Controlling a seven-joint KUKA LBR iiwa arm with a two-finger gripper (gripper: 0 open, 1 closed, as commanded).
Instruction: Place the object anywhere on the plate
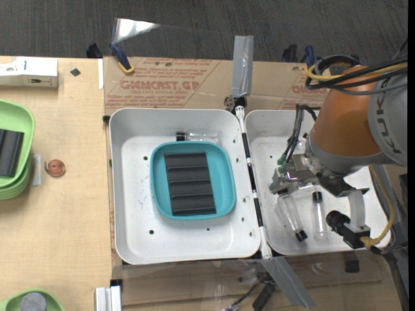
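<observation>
This looks like a robot lab. A big grey and orange robot arm point(353, 131) with loose cables reaches over two white bins point(126, 193) on a wooden worktop point(65, 238). Taped cardboard point(168, 80) lies behind them, and dark carpet point(194, 11) covers the floor.

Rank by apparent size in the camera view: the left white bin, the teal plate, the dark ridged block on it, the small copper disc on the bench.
1. Left white bin
2. Teal plate
3. Dark ridged block
4. Copper disc
</observation>
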